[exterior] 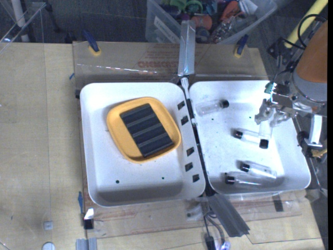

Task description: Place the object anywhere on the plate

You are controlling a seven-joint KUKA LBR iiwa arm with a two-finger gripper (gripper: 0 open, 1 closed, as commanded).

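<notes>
Vials, clear with black caps, lie scattered in right bin (291,177); nearest vial (251,136) at 7 o'clock of end effector (271,113), apart. Finger state: cannot tell. Yellow plate (115,117) in left bin (99,184).

I work in a robot lab: a wooden bench (36,139), clamps (92,46), wires (213,233), a toy box (208,9).
</notes>
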